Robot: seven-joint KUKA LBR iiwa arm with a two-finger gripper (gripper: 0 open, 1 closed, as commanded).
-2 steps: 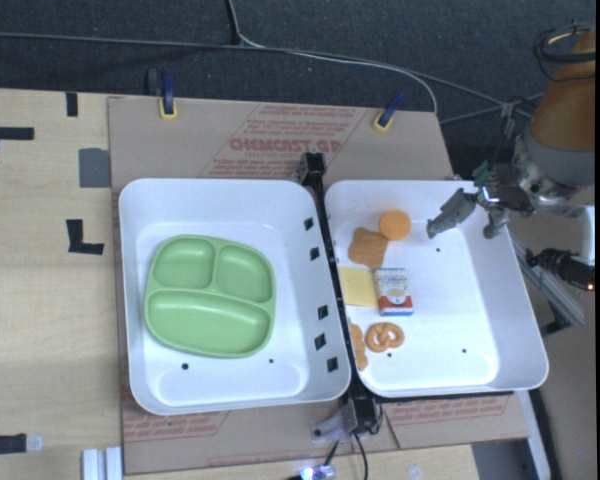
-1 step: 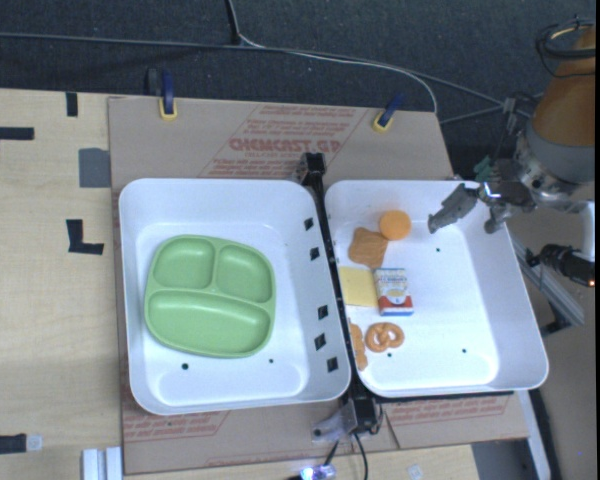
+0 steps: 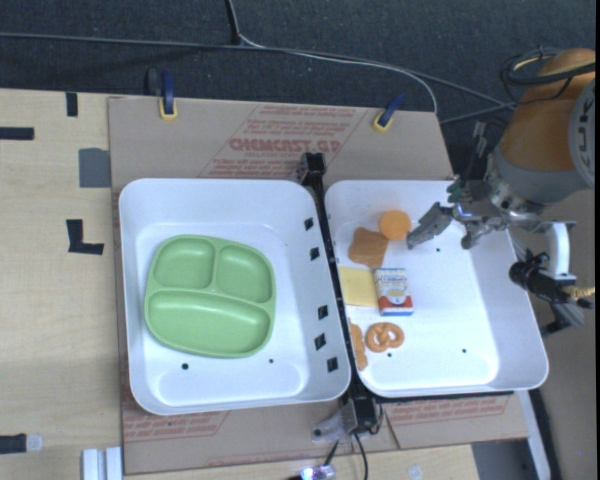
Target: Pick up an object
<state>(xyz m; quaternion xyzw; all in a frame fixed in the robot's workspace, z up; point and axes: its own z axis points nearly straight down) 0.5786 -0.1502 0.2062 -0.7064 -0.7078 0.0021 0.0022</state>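
Observation:
The right bin [image 3: 480,363] holds several small food items along its left side. An orange ball [image 3: 395,223] lies next to a brown toast slice [image 3: 369,247]. Below them are a yellow cheese slice [image 3: 357,287], a small red and white carton [image 3: 393,293] and a pretzel [image 3: 384,337]. My gripper [image 3: 448,232] hangs over the upper middle of this bin, just right of the orange ball. It is open, its fingers spread left and right, with only bare bin floor between them.
A green divided plate [image 3: 210,296] lies in the left bin [image 3: 160,203]. Another small orange piece [image 3: 357,347] sits against the right bin's left wall. Black clips line the divider between the bins [image 3: 325,268]. Cables hang off the arm at the right [image 3: 550,278].

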